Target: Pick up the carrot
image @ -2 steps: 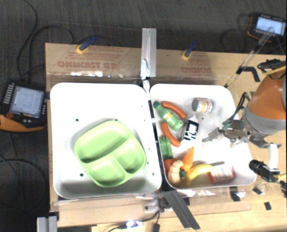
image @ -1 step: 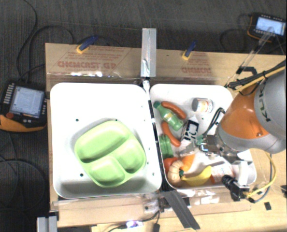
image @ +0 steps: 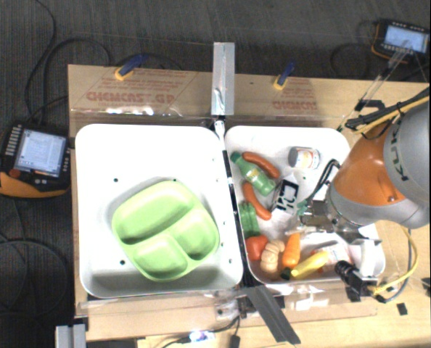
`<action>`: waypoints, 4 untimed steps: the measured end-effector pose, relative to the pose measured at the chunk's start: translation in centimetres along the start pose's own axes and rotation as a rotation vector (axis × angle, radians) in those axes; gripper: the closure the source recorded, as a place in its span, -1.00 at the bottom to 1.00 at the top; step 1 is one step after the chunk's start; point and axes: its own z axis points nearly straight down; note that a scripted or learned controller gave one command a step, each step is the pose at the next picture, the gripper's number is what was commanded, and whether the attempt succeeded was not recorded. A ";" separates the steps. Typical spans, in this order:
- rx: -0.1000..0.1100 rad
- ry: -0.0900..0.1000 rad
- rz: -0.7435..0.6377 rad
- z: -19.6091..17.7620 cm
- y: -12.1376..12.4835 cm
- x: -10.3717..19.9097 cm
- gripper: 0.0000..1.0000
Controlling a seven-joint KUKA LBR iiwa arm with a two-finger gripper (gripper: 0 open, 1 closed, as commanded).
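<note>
Camera view takes in the bench (image: 92, 85) from above, and the right bin (image: 273, 138) is our landmark. Just left of it, touching along the shared rim, sits the left bin (image: 99, 194), and in that one lies a green divided plate (image: 166, 228). Over the right bin's right half hangs the arm (image: 379, 183), grey with its orange band, covering that side of the bin. Its gripper (image: 313, 220) is down near the bin's middle, among the toys, and whether it is open or closed I cannot tell from here. Along the bin's left wall runs a green bottle (image: 250, 172), with a red sausage (image: 263, 164) just beside it. Toward the bin's near edge stands the carrot (image: 292, 249), orange and lying free, just below the gripper. Next to it a yellow piece (image: 310, 263) and a red tomato (image: 255, 248). Up at the bin's far side rests a small silver can (image: 302, 156).
</note>
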 end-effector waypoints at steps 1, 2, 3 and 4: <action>0.017 -0.001 0.004 -12.4 -0.9 5.6 1.00; 0.017 -0.001 0.005 -12.4 -0.9 5.6 -1.00; 0.019 0.001 -0.027 -2.0 -0.7 1.2 -1.00; 0.011 0.001 0.060 1.0 1.0 1.6 -1.00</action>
